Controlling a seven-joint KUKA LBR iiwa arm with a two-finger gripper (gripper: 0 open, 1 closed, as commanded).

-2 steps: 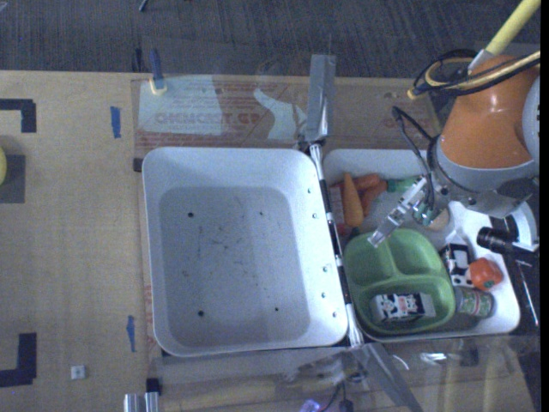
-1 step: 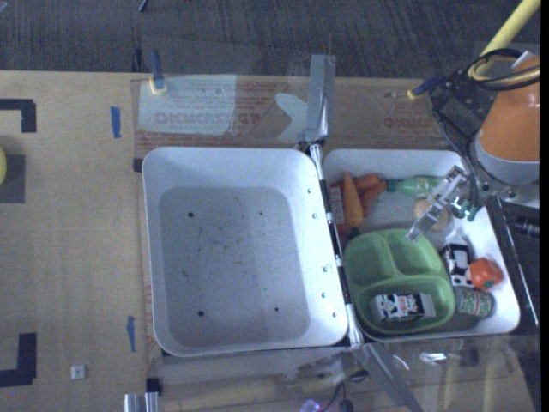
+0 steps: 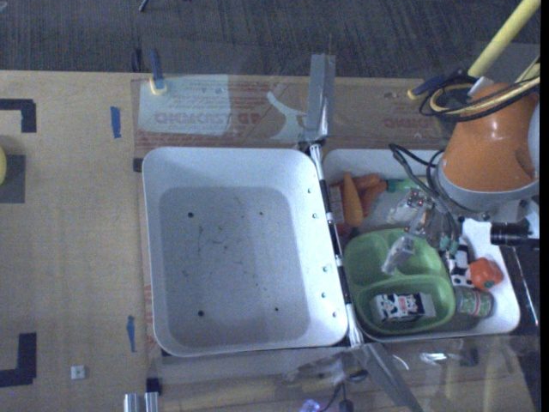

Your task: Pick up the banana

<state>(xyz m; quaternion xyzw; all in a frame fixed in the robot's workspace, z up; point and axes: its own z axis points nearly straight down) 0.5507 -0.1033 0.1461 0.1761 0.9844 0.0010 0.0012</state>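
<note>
My gripper [image 3: 408, 240] hangs low over the right bin [image 3: 506, 316], above the back part of a green divided tray [image 3: 369, 269]. The grey arm with its orange band [image 3: 489, 148] comes in from the right and hides the bin's back right corner. An elongated orange piece [image 3: 352, 200] lies against the bin's left wall behind the tray, with another orange piece [image 3: 371, 182] beside it. I cannot make out anything held at the gripper.
A small black-and-white carton [image 3: 401, 305] lies in the tray's front compartment. A green can [image 3: 473, 303] and an orange-red object [image 3: 485, 271] sit at the bin's right. The left bin [image 3: 159, 230] stands alongside. A yellow object [image 3: 2, 166] shows at the bench's far left edge.
</note>
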